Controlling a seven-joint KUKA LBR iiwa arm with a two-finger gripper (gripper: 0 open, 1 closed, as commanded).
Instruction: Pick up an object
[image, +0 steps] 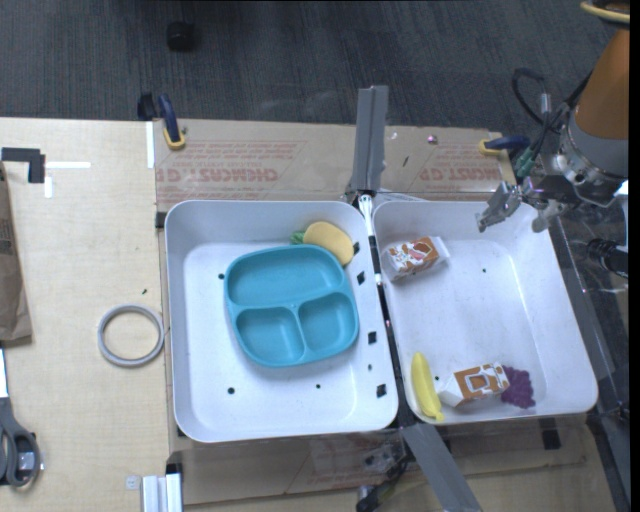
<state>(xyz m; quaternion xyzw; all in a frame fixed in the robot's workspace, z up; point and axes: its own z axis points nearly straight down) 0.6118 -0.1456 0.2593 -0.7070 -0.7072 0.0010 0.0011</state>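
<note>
Tool (497, 212) over right bin's (560, 300) far rim.

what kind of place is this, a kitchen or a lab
Likely a robot lab bench, not a kitchen: two white bins clamped to a board, toy food like a banana, and a robot gripper at the right.

Arm (612, 95) cut off at the right edge, above and behind the gripper (520, 205). Far left of it, scissors (17, 452) cropped by the frame. Green item (298, 238) mostly hidden behind blue tray (291, 305).
</note>
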